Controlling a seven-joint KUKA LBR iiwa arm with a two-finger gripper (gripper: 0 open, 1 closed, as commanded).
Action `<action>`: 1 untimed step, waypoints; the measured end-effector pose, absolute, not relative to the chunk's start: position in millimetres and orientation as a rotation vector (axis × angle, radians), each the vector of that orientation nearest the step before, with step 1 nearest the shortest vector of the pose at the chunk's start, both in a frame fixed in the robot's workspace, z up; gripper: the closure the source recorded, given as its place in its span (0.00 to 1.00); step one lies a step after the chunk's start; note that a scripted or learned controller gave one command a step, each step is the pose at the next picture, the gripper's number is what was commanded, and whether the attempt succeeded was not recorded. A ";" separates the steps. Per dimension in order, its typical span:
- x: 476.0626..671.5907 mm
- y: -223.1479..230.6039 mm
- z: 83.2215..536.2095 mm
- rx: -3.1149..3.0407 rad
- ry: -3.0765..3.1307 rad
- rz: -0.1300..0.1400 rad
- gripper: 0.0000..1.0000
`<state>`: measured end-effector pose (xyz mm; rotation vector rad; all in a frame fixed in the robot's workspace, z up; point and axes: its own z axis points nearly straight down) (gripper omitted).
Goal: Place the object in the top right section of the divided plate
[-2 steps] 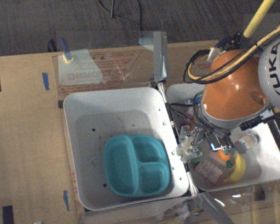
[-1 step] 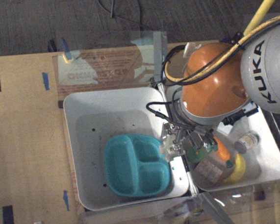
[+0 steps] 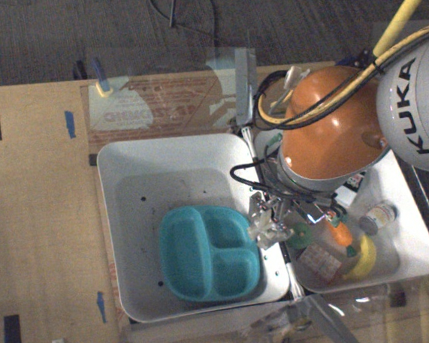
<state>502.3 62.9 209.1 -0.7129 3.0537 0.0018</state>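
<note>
Now my gripper [image 3: 269,226] hangs over the wall between bins, right of the teal plate [image 3: 208,262]; grip state I cannot tell; risk: clipping that wall

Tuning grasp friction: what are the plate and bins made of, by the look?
Plate: likely moulded plastic, teal, smooth satin; soft highlights on rounded divider ridges. Left bin: probably thin white plastic, matte, rounded corners, small dark specks on the floor. Right bin: looks the same, though mostly covered.

Arm [image 3: 331,129] hides right bin [image 3: 423,260] (perhaps half).
</note>
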 end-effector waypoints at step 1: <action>502.3 62.8 209.2 -0.713 3.054 0.002 0.00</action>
